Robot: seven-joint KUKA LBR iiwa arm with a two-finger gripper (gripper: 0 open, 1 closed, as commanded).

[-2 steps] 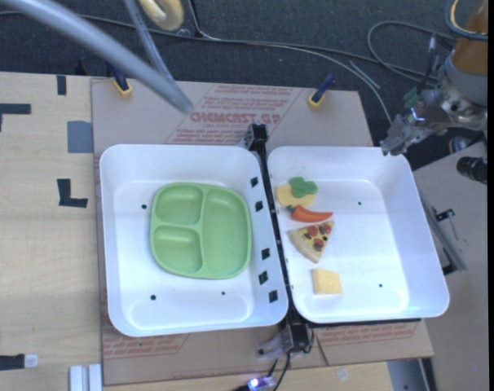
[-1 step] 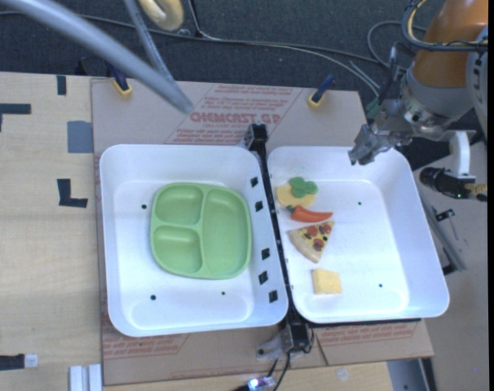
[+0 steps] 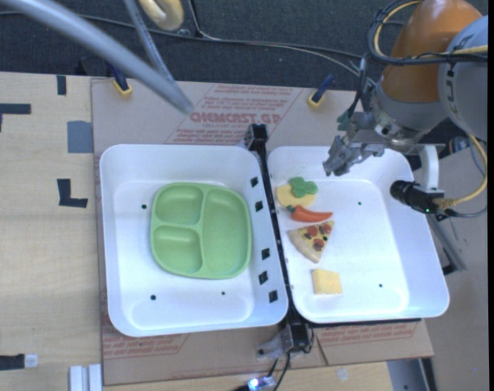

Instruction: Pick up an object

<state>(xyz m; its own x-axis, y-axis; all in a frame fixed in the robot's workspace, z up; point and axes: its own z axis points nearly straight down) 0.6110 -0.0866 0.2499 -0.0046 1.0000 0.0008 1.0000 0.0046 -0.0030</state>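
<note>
Gripper [image 3: 339, 166], finger state unclear, above right bin's [image 3: 410, 300] far rim, food [image 3: 310, 218] nearby.

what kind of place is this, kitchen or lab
Most likely a robotics lab bench, not a kitchen: a robot arm's gripper hangs over two white bins, the food looks like toys, and the bins sit on cardboard.

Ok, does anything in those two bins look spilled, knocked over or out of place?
Nothing stands out. The green divided plate lies flat in the left bin. In the right bin, the pizza slice, carrot and cheese block lie apart, while the gripper hangs over its far edge.
</note>
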